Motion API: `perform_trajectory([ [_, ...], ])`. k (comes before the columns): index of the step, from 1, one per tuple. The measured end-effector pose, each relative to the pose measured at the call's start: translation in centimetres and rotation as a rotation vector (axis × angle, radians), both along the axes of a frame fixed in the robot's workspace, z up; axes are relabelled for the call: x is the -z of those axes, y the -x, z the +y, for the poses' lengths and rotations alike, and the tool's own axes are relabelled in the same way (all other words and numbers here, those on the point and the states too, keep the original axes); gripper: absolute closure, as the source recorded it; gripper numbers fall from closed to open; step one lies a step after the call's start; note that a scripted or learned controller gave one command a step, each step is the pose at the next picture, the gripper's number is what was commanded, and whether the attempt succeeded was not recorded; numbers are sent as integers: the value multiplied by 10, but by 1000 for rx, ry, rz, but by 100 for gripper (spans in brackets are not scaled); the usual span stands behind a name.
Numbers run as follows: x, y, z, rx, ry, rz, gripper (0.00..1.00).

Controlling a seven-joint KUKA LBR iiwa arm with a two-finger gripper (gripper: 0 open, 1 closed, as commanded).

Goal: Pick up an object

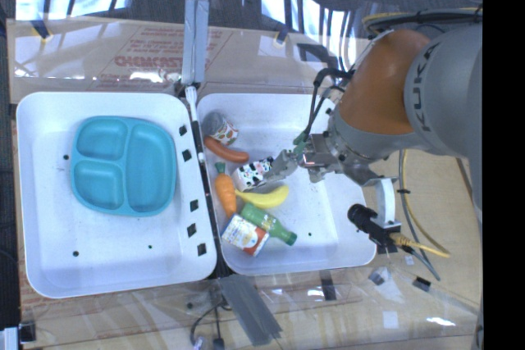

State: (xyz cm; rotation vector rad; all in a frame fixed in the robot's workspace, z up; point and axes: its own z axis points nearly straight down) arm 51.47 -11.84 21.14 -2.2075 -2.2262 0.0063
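The right bin [328,246] holds a cluster of toy food along its left side. A black-and-white cow-patterned item [253,172] lies in the middle of the cluster. Above it are a red sausage [227,150] and a small can [220,128]. Below it lie a yellow banana [266,197], an orange carrot [225,193], a green bottle [269,226] and a small carton [243,234]. My gripper [279,165] reaches in from the right, low in the bin. Its tip is right beside the cow-patterned item and just above the banana.
The left bin [49,258] carries a turquoise divided plate [125,165]. A raised divider [197,176] separates the two bins. The arm's grey and orange body [385,94] looms over the right bin's right half, with cables [410,234] trailing past its right rim.
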Motion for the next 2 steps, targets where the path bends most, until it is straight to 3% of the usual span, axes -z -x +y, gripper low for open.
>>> perform_trajectory([
  [1,115,-16,-8,-59,1,-15,0],
  [2,105,-16,-8,-65,1,-14,100],
])
